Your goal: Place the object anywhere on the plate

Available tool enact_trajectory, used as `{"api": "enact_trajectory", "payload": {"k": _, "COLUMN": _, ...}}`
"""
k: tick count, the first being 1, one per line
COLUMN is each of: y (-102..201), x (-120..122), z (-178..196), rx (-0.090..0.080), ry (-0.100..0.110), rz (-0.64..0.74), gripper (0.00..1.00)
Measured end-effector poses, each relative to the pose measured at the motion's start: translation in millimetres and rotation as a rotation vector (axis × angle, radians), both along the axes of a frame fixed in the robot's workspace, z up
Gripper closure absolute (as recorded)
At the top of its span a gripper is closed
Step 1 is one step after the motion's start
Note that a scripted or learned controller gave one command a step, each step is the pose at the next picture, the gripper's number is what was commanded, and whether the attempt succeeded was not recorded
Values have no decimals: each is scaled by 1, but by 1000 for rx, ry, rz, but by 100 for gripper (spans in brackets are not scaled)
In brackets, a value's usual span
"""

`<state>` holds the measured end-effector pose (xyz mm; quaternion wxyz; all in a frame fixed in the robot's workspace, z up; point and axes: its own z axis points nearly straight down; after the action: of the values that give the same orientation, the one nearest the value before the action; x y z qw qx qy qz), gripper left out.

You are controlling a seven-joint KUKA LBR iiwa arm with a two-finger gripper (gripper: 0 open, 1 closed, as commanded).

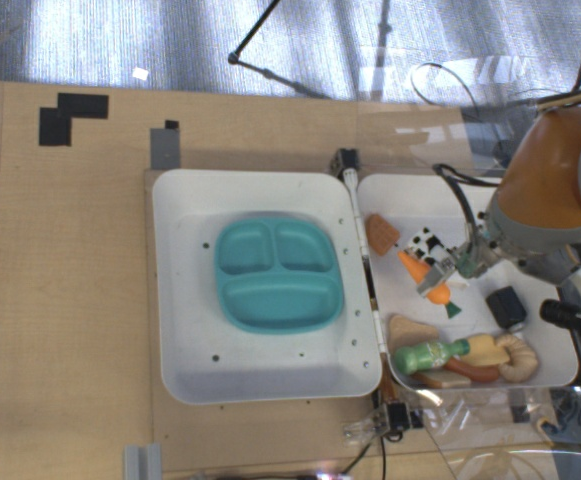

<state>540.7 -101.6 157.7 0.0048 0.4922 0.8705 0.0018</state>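
Observation:
A teal divided plate [279, 274] lies in the middle of the left white bin [185, 348]. In the right bin [560, 368] an orange toy carrot [414, 265] with a green tip [453, 309] lies slanted near the centre. My gripper [446, 276] reaches in from the right and sits right over the carrot's middle, hiding that part. The grey arm with its orange band [545, 173] rises behind it at the right edge.
Around the carrot in the right bin are a brown bread piece [381, 232], a black-and-white checkered item [427, 241], a black block [507, 307], a green bottle [430, 354] and several tan and brown toy foods [500, 356] along the front wall. A ridge [365, 268] separates the bins.

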Motion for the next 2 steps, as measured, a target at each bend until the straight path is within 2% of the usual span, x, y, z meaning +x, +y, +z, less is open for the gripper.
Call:
{"api": "enact_trajectory", "payload": {"k": 1, "y": 97, "x": 29, "z": 49, "rx": 4, "ry": -2, "rz": 89, "gripper": 100}}
{"api": "enact_trajectory", "payload": {"k": 2, "y": 176, "x": 19, "z": 27, "rx": 6, "ry": 7, "rz": -127, "gripper": 100}}
